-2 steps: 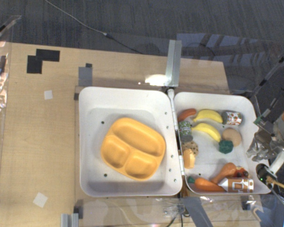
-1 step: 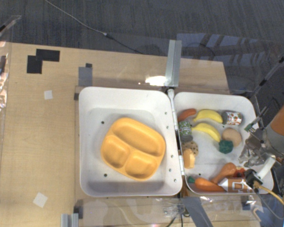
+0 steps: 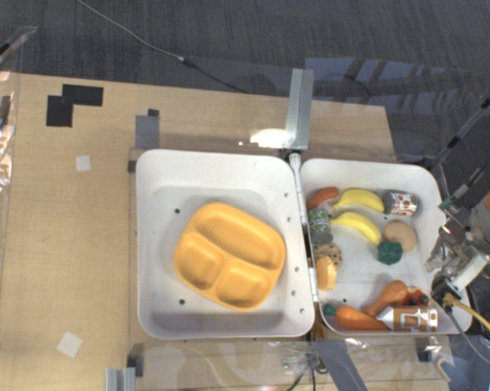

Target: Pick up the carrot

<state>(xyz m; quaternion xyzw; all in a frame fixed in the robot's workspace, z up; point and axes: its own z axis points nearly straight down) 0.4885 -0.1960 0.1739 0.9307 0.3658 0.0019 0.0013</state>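
**Carrot waits at the bottom edge of the right bin**

The carrot [image 3: 358,318] lies on its side along the lower wall of the right bin [image 3: 366,172], at the lower right of the frame, its thick end near the bin's lower-left corner and its tip touching a small can [image 3: 409,319]. It looks like a toy of hard plastic: probably light, stiff, smooth and tapered, so it may slip or roll. The thick middle, taken across its width, seems the best hold, though the wall close below leaves little room on that side.

The gripper [image 3: 461,266] is at the right edge of the frame, just past the bin's rim; whether the jaws are open or closed cannot be told.

Counted in the right bin: one carrot, two bananas [image 3: 361,200], two cans, one egg-like ball [image 3: 400,234], one green piece [image 3: 389,252], one drumstick [image 3: 390,295]. The left bin [image 3: 160,228] holds one yellow divided plate [image 3: 229,254].
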